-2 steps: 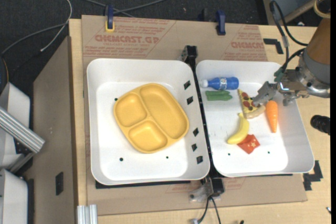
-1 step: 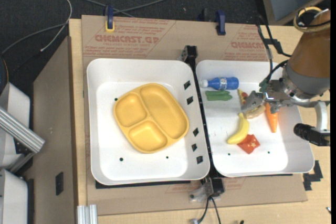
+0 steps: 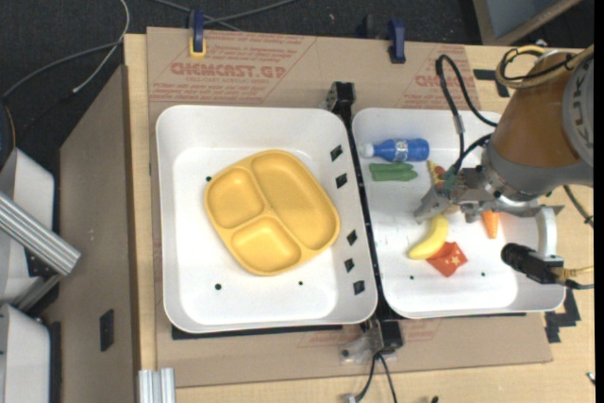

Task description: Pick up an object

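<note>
The right bin (image 3: 472, 299) holds several small things. A yellow banana (image 3: 429, 239) lies near its middle, with a red block (image 3: 448, 259) touching its lower end. An orange carrot (image 3: 490, 223) lies to the right of them. Toward the back are a blue bottle (image 3: 398, 149) and a green pod-like piece (image 3: 392, 173). My gripper (image 3: 449, 206) hangs just above the banana's upper end, open, with nothing between its fingers. A small red-and-yellow piece (image 3: 437, 175) peeks out behind the gripper, partly hidden.
The left bin (image 3: 179, 231) holds a yellow divided plate (image 3: 272, 210). A black divider with clips (image 3: 349, 203) separates the two bins. The arm's grey body and orange band (image 3: 538, 123) cover the right bin's far right side.
</note>
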You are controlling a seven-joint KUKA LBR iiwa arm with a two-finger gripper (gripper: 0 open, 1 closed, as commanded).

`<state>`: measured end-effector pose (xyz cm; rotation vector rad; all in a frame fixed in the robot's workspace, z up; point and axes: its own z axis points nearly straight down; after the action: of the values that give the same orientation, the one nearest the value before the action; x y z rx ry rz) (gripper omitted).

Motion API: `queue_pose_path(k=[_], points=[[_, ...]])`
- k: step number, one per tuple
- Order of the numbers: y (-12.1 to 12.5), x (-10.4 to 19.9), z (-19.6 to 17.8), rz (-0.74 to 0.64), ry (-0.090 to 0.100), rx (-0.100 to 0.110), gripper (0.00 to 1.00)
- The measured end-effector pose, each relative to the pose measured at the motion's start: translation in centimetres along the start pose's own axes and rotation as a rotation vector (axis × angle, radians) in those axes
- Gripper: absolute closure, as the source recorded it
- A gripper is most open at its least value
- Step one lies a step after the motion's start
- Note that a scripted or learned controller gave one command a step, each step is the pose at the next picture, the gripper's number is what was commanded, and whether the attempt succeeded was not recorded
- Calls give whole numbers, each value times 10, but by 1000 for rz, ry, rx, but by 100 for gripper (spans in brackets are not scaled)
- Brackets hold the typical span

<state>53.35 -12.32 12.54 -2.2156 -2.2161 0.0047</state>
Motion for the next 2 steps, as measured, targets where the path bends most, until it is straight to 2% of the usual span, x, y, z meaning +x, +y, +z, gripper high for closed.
queue_pose_path(k=[1,2], points=[[0,1,42,0,-1,-3,0],[1,1,30,1,-1,-7,100]])
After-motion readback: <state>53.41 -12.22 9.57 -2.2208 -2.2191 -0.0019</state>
